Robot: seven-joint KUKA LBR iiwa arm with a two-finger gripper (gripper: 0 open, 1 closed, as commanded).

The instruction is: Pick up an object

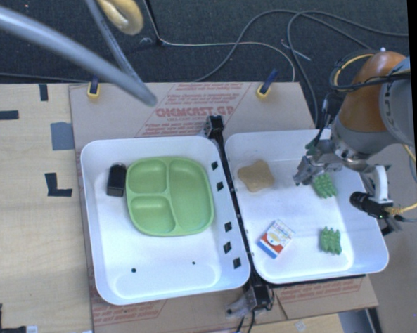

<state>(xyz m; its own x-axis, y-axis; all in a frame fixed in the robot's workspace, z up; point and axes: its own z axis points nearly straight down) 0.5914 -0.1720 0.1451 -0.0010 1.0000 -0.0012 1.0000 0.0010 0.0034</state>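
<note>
Counter: pale wood at far left, well away from the pincer, with dark tape marks on it.
Left bin: shallow and white, well to the left of the pincer, sitting on a cardboard sheet.
Black block: small and dark, in the left bin, touching the left edge of the plate, far left of the pincer.
Green plate: 3 compartments, lying flat in the upper half of the left bin.
Right bin: white, edge to edge with the left one, and the pincer is down inside its upper right part.
Tan piece: flat and lumpy, in the right bin, left of the pincer and apart from it.
Small carton: white with red and blue print, tilted, below and to the left of the pincer, near the bin's front.
Pincer: grey, low over the right bin's floor, coming in from the right; whether it is wide or narrow, I cannot tell from here.
Green toy: knobbly, just beside the pincer at its lower right, on the bin floor.
Second green toy: same knobbly look, well below the pincer, near the front right.
Arm: grey with the orange band, above and to the right of the pincer.
</note>
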